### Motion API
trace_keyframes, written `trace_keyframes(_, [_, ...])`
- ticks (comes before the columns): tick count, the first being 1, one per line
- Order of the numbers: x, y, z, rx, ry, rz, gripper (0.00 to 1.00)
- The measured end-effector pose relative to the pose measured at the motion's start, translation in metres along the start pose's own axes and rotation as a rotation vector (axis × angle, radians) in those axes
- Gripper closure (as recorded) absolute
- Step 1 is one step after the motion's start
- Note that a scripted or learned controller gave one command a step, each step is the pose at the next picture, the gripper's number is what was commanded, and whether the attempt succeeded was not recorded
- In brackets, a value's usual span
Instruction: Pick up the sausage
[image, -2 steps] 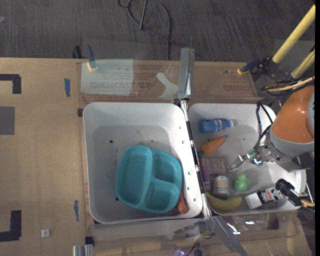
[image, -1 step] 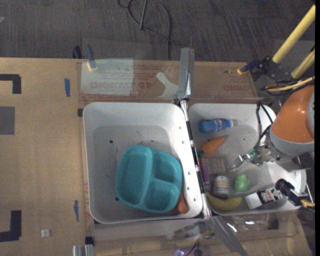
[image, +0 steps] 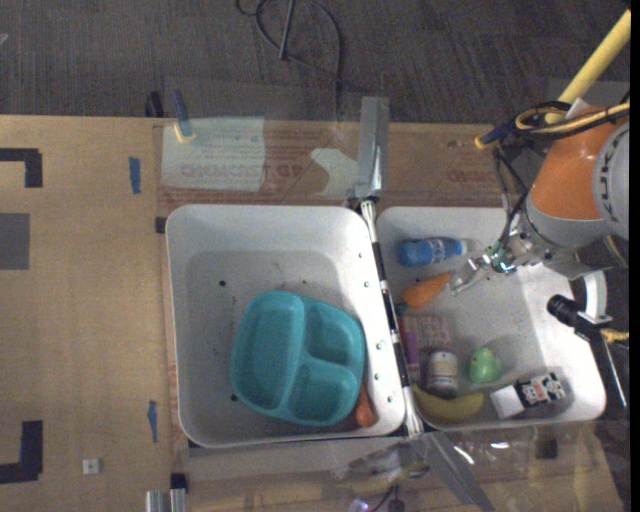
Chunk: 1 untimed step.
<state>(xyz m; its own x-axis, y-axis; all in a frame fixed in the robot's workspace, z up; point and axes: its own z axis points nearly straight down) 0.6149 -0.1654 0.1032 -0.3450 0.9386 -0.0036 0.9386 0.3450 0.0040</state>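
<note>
You can't tell the tool (image: 478, 272) finger state, too small & blurred. Orange item (image: 365, 409) is mostly hidden under the teal tray (image: 298, 357). Arm (image: 580, 190) cut off at right edge.

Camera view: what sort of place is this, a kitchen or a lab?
Probably a robot lab: two white bins on a wooden bench marked with blue tape, toy food such as a banana, cables overhead.

Tan wooden bench (image: 80, 330) — dark grey carpet floor (image: 120, 50) beyond.
</note>
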Motion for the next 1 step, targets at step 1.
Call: trace_keyframes(1, [-0.0589, -0.0044, 0.0162, -0.002, 0.0, -0.125, 0.0])
